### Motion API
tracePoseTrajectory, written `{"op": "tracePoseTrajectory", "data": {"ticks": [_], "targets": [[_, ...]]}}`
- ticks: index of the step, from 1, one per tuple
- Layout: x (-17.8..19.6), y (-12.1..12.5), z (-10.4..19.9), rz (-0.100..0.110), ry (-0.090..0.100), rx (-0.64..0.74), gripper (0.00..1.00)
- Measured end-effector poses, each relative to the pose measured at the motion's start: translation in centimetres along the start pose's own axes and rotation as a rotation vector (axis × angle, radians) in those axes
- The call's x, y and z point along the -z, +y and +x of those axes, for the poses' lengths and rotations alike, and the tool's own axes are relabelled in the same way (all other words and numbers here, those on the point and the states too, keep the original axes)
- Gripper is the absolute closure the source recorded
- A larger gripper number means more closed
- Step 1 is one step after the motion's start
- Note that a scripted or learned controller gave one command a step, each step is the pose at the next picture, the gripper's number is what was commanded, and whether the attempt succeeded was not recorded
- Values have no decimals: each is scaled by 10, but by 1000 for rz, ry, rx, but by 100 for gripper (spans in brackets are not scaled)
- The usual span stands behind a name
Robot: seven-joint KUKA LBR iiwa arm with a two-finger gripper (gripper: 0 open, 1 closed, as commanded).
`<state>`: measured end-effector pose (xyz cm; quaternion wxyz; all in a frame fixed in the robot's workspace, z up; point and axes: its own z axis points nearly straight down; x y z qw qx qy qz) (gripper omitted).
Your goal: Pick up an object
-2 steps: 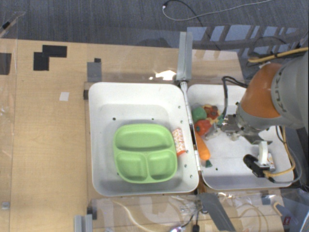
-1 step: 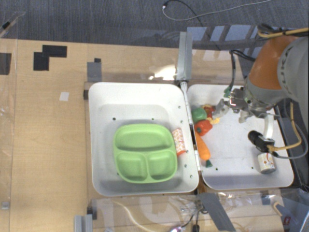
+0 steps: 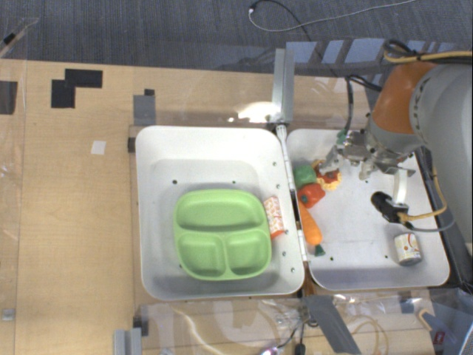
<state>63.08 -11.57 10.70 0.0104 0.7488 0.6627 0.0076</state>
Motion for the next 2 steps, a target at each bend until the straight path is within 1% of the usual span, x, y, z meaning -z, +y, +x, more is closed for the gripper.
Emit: {"op": "tracePoseTrajectory", "data": {"ticks": [1, 2], "targets": [[-3, -2, 13, -10, -7, -73, 0], [9, 1, 20, -18, 3, -62, 100]]}}
